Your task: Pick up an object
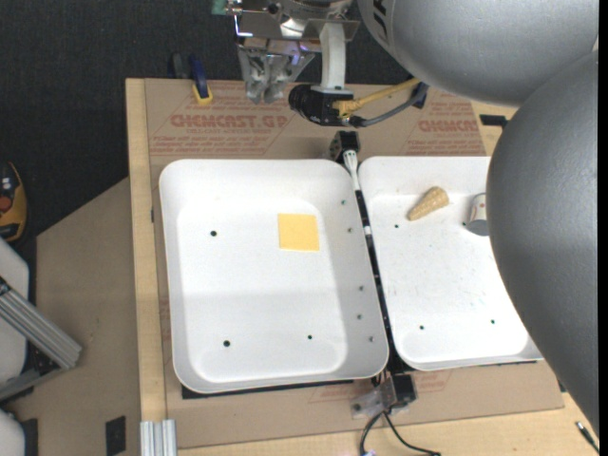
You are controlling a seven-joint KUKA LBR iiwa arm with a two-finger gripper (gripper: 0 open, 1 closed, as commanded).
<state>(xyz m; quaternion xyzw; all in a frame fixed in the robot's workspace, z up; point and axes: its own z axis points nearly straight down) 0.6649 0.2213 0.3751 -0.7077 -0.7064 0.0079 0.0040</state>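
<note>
arm [513, 112]: grey, bulks across the top and right of the camera view, hiding the right part of the right bin.
bench board [152, 255]: brown sheet with red print at the far edge, carries both bins.
left bin [190, 350]: shallow, white, holds one item.
right bin [446, 340]: shallow, white, touching the left bin along the middle seam, holds two items that I can see.
gripper [268, 85]: high at the far edge of the board, beyond the left bin's back rim, not over either bin's floor. Finger state: cannot tell, the tips merge with the metal mount. Nothing visible between them.
yellow square [298, 233]: flat, thin, lies in the left bin toward its far right part, well apart from the walls.
tan cone [427, 202]: lies on its side in the right bin, near the far rim, tip pointing up-right.
grey object [478, 215]: just beside the cone, half hidden by the arm, cannot identify.
blue-yellow clamp [200, 82]: on the board's far edge, left of the gripper.
step: judged as pre-grasp, no target engaged yet, nothing lifted.
progress: near zero, all items rest in the bins.
next move: likely travel over a bin, descend on one item, close.
target note: cone looks the easier grab, it has height. Yellow square is flat and likely hard to pinch.
risk: fingers could scrape the bin floor or miss.
</note>
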